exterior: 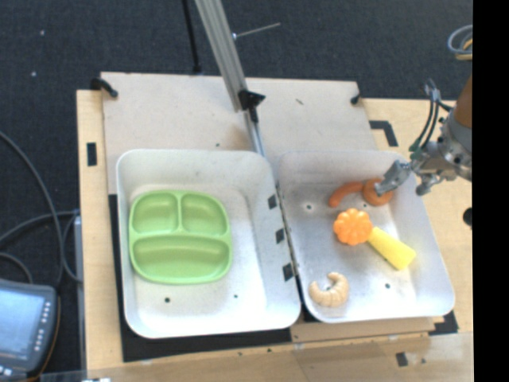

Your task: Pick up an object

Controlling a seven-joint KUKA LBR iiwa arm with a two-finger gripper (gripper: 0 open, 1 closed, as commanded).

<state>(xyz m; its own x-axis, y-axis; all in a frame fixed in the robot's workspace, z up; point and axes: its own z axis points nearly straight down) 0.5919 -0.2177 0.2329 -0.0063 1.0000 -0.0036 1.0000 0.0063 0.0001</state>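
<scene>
A robot gripper (pixel 407 175), fingers spread apart and holding nothing, hangs over the right bin (pixel 433 297), poised just at three o'clock of an orange sausage-shaped toy (pixel 359 191) lying near the bin's twelve o'clock edge, apparently its target.

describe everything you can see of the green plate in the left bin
The green plate is a light green, plastic-looking tray with rounded corners and three compartments: two small ones along its far edge and one long one along its near edge. It lies flat and right side up on the floor of the left bin, toward that bin's left side. Nothing rests in it, and only the bin touches it.
</scene>
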